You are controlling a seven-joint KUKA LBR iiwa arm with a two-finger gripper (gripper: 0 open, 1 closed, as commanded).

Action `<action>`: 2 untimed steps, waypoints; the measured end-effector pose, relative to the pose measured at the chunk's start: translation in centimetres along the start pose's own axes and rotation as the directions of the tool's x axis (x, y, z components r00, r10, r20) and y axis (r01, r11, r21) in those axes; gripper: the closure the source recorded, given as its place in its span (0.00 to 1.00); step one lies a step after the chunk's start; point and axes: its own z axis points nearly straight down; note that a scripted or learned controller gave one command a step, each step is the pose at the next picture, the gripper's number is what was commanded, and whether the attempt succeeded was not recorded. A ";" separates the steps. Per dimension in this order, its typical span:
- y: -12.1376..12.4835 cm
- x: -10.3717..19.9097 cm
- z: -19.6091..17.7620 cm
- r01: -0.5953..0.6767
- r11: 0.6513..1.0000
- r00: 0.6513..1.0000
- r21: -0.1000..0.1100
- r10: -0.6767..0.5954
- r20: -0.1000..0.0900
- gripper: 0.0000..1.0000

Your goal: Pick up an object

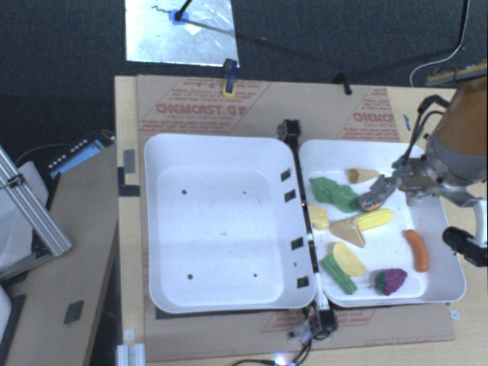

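The right bin (442, 280) holds several toy foods. A green leafy piece (333, 191) lies at its left. Further along are a yellow corn cob (374, 219), a tan wedge (349, 233), a tan piece (362, 176) near the back, a pale yellow block (319, 217), a yellow oval (349, 259), a green stick (337, 273), purple grapes (390, 280) and an orange carrot (417, 250). My gripper (373, 197) reaches in from the right and hangs low between the green leafy piece and the corn cob, its tip just above the corn.
The left bin (160, 280) stands beside the right one, joined by a black hinge strip (301, 219). A yellow clamp (229, 78) sits at the bench's back edge. The arm's orange band (465, 120) rises over the right bin's far right corner.
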 end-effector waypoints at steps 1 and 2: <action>2.9 -0.6 12.8 -0.001 1.000 1.000 0.004 0.001 0.000 0.00; 1.3 0.3 14.0 -0.004 0.999 1.000 -0.032 0.005 0.014 0.00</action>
